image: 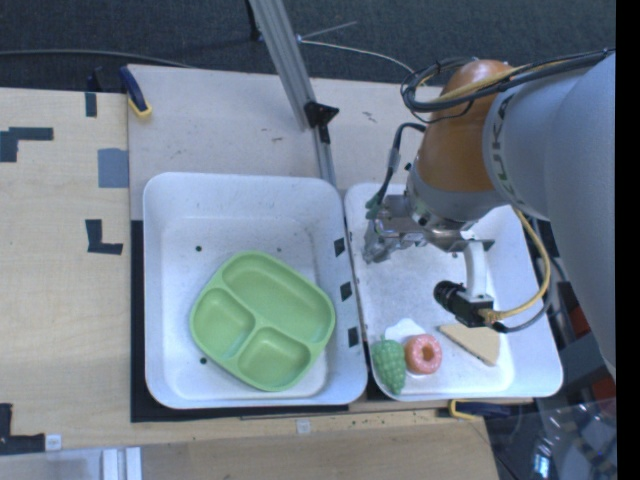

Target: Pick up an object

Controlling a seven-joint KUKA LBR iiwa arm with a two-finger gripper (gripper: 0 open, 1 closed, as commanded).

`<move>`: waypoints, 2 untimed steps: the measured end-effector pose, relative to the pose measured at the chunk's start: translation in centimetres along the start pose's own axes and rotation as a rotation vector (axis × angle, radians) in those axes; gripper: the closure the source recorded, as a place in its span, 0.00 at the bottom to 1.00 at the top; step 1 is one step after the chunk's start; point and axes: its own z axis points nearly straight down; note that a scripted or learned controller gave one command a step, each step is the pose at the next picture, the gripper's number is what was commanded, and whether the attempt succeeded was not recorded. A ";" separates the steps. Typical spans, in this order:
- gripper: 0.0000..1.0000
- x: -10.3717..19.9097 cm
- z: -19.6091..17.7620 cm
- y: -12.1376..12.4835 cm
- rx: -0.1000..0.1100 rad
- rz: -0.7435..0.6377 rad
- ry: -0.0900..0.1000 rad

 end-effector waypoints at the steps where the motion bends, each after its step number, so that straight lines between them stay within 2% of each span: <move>1: 1.00 4.3 -0.3 0.6 -0.001 0.000 0.000; 2: 1.00 9.7 -0.1 0.9 0.000 -0.001 0.001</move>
